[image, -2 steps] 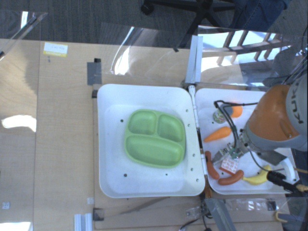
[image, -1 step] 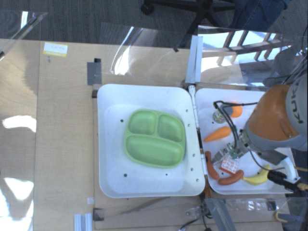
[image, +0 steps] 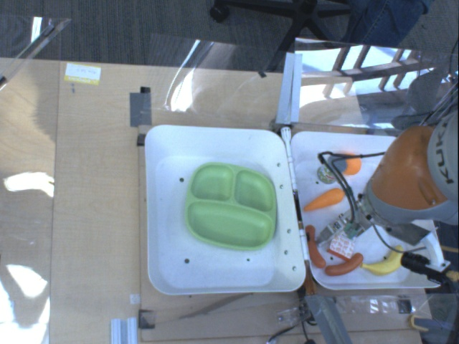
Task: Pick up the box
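Whether the fingers are apart or together cannot be told, the gripper [image: 346, 229] hanging just above the box [image: 341, 247] by the right bin's [image: 305, 149] near edge, right of the wooden bench [image: 86, 228], the left bin [image: 165, 264] and its green plate [image: 231, 205], with grey carpet [image: 107, 13] and a chair base [image: 276, 9] beyond.

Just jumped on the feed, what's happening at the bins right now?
The arm is reaching down into the right bin, above a small red-and-white box lying among a carrot, two sausages and a banana. The box sits on the bin floor, not lifted. The left bin holds a green divided plate.
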Available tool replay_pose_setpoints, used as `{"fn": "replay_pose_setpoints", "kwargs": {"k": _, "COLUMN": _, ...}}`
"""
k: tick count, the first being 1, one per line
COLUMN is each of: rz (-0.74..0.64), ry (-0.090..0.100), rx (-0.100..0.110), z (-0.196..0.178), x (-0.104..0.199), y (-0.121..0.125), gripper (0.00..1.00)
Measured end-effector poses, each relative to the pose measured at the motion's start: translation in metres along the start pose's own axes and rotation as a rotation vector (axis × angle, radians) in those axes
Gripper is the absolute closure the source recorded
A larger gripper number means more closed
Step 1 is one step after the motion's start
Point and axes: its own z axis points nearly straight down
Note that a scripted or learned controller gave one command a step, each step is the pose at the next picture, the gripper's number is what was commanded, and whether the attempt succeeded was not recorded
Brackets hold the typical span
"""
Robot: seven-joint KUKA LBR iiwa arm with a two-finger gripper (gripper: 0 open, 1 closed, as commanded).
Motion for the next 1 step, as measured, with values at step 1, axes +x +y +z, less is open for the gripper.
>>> {"fn": "replay_pose_setpoints", "kwargs": {"k": 1, "rz": -0.038, "ry": -0.001, "rx": 0.001, "z": -0.0001, "x": 0.0002, "y": 0.0003, "gripper": 0.00}}
